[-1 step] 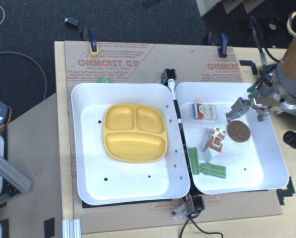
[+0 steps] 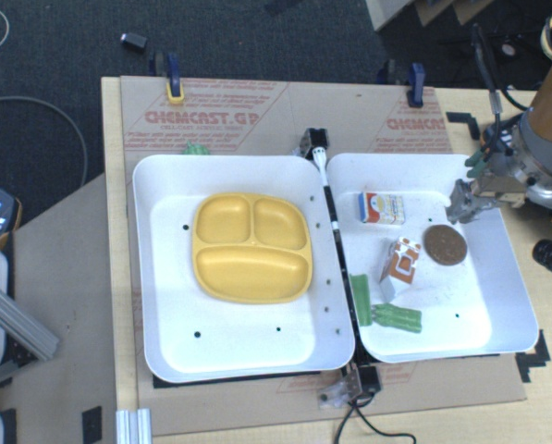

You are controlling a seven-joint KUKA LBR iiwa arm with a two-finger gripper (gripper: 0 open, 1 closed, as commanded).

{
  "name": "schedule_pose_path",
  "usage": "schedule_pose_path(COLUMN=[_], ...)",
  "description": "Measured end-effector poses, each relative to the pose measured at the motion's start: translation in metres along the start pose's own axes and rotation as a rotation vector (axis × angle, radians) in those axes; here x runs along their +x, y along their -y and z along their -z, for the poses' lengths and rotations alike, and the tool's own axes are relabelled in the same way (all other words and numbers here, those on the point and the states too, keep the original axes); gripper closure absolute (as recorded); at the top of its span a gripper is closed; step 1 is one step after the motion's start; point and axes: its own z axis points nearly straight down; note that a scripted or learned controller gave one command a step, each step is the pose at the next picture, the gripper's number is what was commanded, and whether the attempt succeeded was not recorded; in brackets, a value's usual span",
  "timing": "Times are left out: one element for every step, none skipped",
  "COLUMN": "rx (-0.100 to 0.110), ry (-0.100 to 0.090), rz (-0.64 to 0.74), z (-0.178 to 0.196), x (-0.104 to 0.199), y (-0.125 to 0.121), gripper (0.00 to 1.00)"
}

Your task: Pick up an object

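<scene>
Overhead slant view of the bench. The arm point(image 2: 544, 146) enters from the right edge, its wrist bent down over the far right corner of the right bin point(image 2: 497, 331). The gripper point(image 2: 462, 209) hangs just above the bin floor near the back wall, beside the brown disc point(image 2: 445, 245), which lies immediately in front of and below it. Whether the tool is released or clenched cannot be told at this angle; nothing is seen between its tips.

Contents of the right bin: a small white carton with red and blue print point(image 2: 382, 208) near the back, left of the gripper; an orange-and-white box point(image 2: 402, 261) tilted at the centre, just left of the disc; a green block point(image 2: 359, 299) lying against the left wall; and a green knobbed piece point(image 2: 396, 317) at the front, touching or nearly touching the block. All lie apart from the gripper except the disc.

The left bin point(image 2: 165, 322) holds a yellow divided plate point(image 2: 252, 248), upright, with three compartments.

The upper arm is cut off by the frame edge. Cables and housing blur the wrist's outline, and the fingertips merge with their shadow on the white floor.
</scene>
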Motion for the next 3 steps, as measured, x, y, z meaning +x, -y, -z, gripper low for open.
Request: schedule_pose_path(rx=[-0.011,0.007,0.011], ry=[0.0,-0.002,-0.004], rz=[0.006,0.005,0.014], z=[0.121,0.072,0.017], x=[0.059,0.112,0.255], y=[-0.01,-0.037,-0.024], gripper=[1.0,1.0,1.0])
